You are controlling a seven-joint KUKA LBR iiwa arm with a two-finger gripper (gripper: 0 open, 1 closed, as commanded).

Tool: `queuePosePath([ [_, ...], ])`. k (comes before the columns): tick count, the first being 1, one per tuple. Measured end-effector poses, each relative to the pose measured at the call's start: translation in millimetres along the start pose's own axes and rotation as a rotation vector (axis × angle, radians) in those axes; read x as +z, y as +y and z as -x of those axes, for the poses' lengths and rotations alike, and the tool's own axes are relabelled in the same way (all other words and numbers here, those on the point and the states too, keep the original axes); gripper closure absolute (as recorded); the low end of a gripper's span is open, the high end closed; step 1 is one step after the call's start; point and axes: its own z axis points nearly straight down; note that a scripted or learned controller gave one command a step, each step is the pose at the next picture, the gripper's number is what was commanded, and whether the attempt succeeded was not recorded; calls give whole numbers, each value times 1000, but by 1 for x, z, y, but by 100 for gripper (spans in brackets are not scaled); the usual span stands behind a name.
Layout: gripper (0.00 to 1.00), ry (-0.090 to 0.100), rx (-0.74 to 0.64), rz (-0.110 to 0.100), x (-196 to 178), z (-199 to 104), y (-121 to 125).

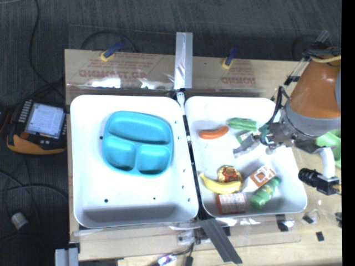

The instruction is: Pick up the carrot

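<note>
At the far left of the frame a handheld device [40,125] with a lit screen lies on the dark floor, off the tabletop [138,71]. Next comes the left bin [83,204], which holds a blue tray [137,142] with three compartments, sitting a bit above the bin's middle. A metal strip [183,60] stands up where the two bins meet. In the right bin [294,204], the carrot [213,132] lies flat in the upper left part, just right of the divider, with a green vegetable [242,124] close to its right. Lower down sit a banana [215,184], a dark red and yellow packet [229,174] touching it, a red can [231,203], a small orange box [262,177] and a green bottle [265,193]. The tool [248,143] hangs over the middle of that bin, right of and a little below the carrot, apart from it; I cannot tell how it is set. The arm [313,101] fills the right of the frame.
</note>
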Motion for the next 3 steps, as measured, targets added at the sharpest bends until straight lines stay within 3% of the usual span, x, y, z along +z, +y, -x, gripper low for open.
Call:
queuePosePath([
  [1,0,-1,32,-1,41,-21,13],
  [2,0,-1,-93,2,22,12,77],
  [3,0,-3,-146,0,28,1,56],
])
